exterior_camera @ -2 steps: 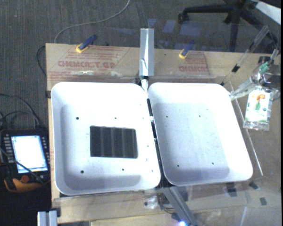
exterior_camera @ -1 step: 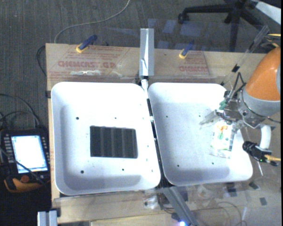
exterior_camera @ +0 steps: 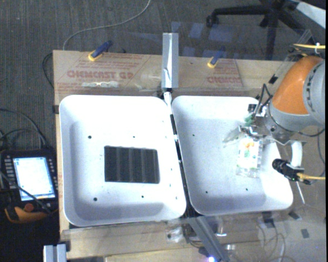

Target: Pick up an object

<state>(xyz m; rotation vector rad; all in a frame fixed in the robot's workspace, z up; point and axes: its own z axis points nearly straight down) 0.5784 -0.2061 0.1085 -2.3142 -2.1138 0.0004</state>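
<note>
Directly beneath the gripper (exterior_camera: 255,125), in the right bin (exterior_camera: 208,146), lies a clear crinkled plastic packet (exterior_camera: 248,154), oblong; finger state cannot be told.

White bins (exterior_camera: 82,124), a black ribbed panel (exterior_camera: 131,165), an orange-banded arm (exterior_camera: 298,91).

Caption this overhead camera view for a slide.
Arm's hand over the right bin above a clear packet; dark ribbed tray in left bin.

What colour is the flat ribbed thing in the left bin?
Black, with lengthwise ridges; the camera view shows it clearly.
</note>
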